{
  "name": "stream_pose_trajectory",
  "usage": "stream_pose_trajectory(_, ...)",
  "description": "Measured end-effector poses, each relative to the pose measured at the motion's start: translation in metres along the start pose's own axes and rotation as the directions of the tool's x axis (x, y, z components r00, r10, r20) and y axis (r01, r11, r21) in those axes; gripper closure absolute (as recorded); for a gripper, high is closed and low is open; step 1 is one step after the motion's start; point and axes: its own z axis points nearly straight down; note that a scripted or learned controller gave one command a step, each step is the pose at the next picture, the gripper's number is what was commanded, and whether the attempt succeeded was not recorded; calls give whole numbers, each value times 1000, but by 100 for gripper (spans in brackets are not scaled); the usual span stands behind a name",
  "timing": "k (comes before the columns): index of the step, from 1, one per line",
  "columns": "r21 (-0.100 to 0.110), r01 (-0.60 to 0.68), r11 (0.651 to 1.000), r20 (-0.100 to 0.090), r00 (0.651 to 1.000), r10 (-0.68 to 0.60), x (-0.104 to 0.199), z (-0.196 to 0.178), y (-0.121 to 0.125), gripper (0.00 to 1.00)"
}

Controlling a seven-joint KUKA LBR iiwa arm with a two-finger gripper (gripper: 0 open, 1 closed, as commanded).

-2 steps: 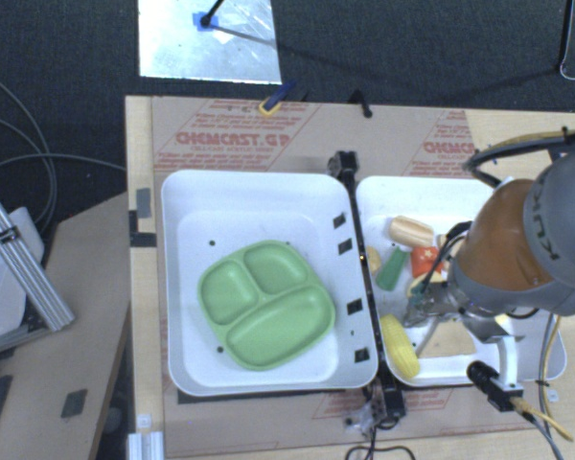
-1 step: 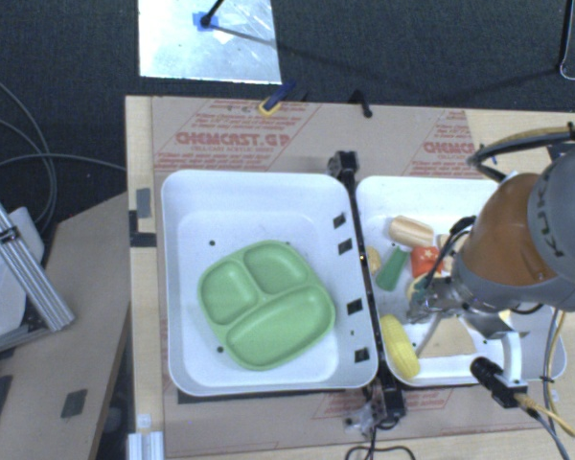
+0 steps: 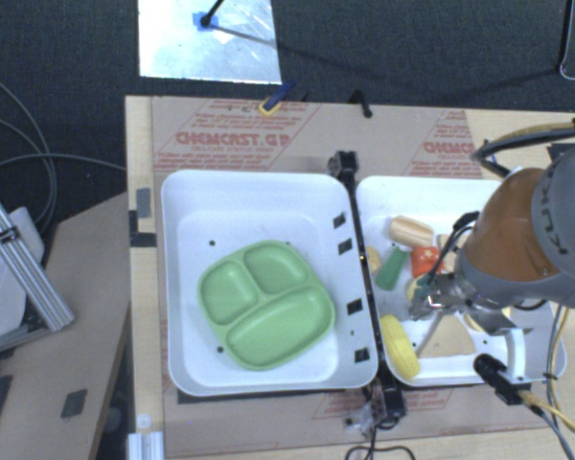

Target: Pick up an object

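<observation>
Gripper (image 3: 431,300) perhaps above toy food (image 3: 400,345), right bin (image 3: 402,192)

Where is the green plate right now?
The green plate lies in the left bin, near its middle, across the divider from the corn in the right bin.

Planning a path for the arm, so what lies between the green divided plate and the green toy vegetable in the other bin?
In the camera view, the bins' adjoining walls with black clips separate the plate from the vegetable.
</observation>
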Motion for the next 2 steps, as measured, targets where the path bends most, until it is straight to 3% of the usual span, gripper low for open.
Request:
stream_pose_trajectory(1, -10, 12, 1000, 1, 1000, -12, 66, -107, 75, 100)
stream_pose_trajectory(2, -2, 7, 1000, 2, 1000, -7, 99, -77, 171, 100)
